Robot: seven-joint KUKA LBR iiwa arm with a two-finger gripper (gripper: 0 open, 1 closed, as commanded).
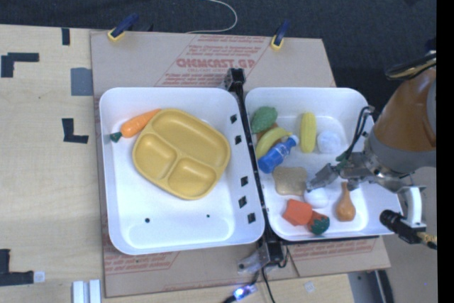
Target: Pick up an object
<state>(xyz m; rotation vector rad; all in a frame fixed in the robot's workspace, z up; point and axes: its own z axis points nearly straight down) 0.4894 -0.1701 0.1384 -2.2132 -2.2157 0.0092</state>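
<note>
1. desk (pixel 42 152): pale wooden top with dark markings, carrying a brown cardboard sheet (pixel 213 64) with red lettering, held at its far edge by two blue and yellow clamps (pixel 122 26).
2. left bin (pixel 120 223): shallow, white, lying on the cardboard. it held a yellow divided tray (pixel 181 152), set at a slant near the middle, and a toy carrot (pixel 137 124), orange with a green tip, touching the tray's far left edge.
3. right bin (pixel 284 97): shallow, white, just beside the left bin, the two joined by a black divider strip.
4. contents of right bin, far side: a green leafy toy (pixel 264 117), a yellow banana (pixel 269 140) just below it, a blue bottle (pixel 276 155) lying against the banana, a yellow corn cob (pixel 308 132) standing lengthwise, and a white round piece (pixel 328 142) beside the corn.
5. contents of right bin, near side: a tan flat piece (pixel 289 180), a red block (pixel 298 212), a small dark green item (pixel 320 225) touching the block, and a brown drumstick-shaped toy (pixel 345 204).
6. arm (pixel 404 124): grey with an orange band, reaching in from the right over the right bin.
7. claw (pixel 323 179): low over the right bin's middle, between the tan piece and the drumstick toy, above a small white item. whether it was released or clenched could not be told; nothing was seen between its tips.
</note>
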